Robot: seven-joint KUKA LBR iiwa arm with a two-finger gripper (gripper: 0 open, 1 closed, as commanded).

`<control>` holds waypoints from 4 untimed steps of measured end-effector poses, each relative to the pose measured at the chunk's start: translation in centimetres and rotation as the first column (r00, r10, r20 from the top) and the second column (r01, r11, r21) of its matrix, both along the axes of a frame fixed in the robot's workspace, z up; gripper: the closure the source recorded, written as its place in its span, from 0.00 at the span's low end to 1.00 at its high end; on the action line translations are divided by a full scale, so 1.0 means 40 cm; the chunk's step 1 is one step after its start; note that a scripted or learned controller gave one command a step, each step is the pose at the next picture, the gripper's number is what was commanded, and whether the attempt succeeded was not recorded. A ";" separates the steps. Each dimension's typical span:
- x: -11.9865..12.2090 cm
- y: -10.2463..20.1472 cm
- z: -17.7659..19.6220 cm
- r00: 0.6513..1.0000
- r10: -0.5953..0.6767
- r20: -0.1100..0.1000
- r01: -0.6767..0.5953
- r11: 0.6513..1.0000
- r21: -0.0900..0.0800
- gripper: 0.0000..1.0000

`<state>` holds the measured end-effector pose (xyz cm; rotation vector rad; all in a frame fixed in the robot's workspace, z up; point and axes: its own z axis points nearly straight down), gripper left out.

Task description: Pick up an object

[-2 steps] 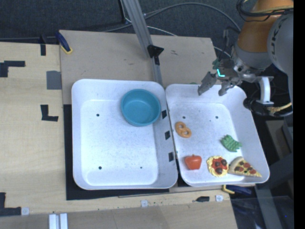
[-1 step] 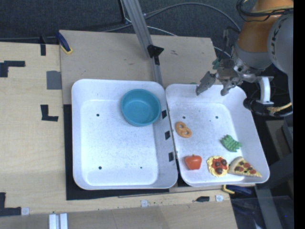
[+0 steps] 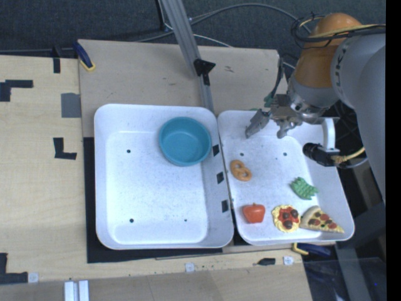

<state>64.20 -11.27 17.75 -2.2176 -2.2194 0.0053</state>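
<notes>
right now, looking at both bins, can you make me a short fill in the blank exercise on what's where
1. The blue bowl sits in the ____ bin.
2. The pretzel, tomato, green leaf, small round pizza and pizza slice lie in the ____ bin.
3. The gripper is above the right bin's far end, with its fingers ____ and nothing between them.
4. The toy nearest the gripper is the ____.

Missing words: left; right; open; pretzel
</notes>
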 end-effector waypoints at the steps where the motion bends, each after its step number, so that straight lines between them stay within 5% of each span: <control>1: 0.020 -0.005 -0.140 1.000 0.000 0.000 0.000 1.000 0.000 0.00; 2: 0.019 -0.004 -0.225 1.000 0.000 0.004 0.000 1.000 -0.001 0.00; 3: 0.021 -0.004 -0.195 1.000 0.000 0.006 0.000 1.000 -0.001 1.00; 4: 0.026 -0.003 -0.037 1.000 0.000 0.010 0.000 1.000 -0.001 1.00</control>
